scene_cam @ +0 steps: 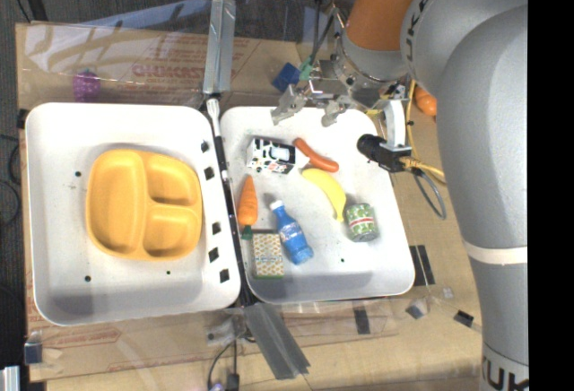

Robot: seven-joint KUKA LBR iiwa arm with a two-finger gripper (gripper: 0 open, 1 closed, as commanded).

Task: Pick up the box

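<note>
From the overhead camera, the pickup is not yet done: the pincer (309, 111) hangs wide apart with nothing between its fingers, over the far rim of the right bin (395, 237). The box (272, 156), white with black print, lies flat in that bin just below and slightly left of the pincer, beside a sausage (317, 156) and banana (327, 190). What looks like a second, patterned packet (267, 255) lies farther below. Descent and closing remain. The arm (466, 48) reaches in from the right, wrist bent downward.
</note>
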